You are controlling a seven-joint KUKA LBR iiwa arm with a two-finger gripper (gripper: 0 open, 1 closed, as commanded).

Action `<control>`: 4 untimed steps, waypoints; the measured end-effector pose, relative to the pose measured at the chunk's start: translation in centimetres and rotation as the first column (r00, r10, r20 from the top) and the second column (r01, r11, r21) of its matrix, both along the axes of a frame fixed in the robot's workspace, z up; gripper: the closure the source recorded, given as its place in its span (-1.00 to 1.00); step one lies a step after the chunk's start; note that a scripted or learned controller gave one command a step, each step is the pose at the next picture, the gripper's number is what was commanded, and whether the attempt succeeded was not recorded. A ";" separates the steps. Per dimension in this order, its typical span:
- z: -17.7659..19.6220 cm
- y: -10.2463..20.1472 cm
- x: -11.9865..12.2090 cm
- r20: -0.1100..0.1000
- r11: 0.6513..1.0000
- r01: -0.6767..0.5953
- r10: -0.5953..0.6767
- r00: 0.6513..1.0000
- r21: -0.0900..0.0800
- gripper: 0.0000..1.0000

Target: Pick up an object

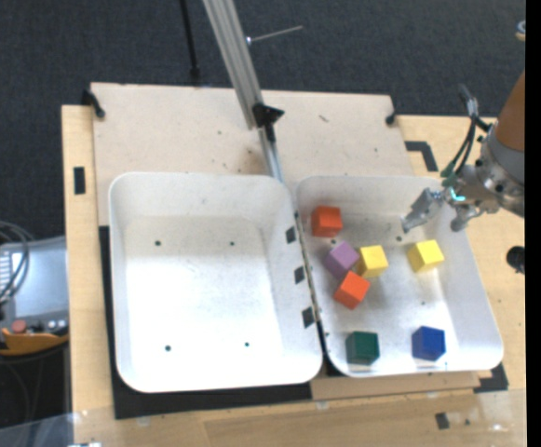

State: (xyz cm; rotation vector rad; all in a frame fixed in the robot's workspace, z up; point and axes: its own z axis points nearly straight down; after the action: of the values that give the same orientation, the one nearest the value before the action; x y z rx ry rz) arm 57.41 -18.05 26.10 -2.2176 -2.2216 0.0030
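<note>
The right bin holds several small blocks. A red block lies near its back left. A purple block, a yellow block and an orange block cluster in the middle. Another yellow block sits further right. A green block and a blue block lie near the front wall. My gripper hovers over the bin's back right, just behind the right-hand yellow block. It is open, with nothing between its fingers.
The left bin stands beside the right one, their walls meeting at the centre. A slanted metal pole rises from behind the bins. A grey device with cables sits off the bench's left edge.
</note>
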 end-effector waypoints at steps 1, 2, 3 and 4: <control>0.2 0.0 0.1 0.004 1.000 -0.001 0.001 1.000 -0.001 -1.00; -5.7 -0.1 0.8 -0.001 1.000 0.002 -0.002 1.000 -0.001 -1.00; -11.4 -0.9 1.4 -0.001 1.000 0.004 -0.004 1.000 -0.002 -1.00; -12.9 -1.0 2.0 0.025 1.000 0.000 0.000 1.000 -0.007 -1.00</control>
State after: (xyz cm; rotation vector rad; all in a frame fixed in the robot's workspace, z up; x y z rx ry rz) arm 59.43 -19.08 13.20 -2.2342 -2.2374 -0.0164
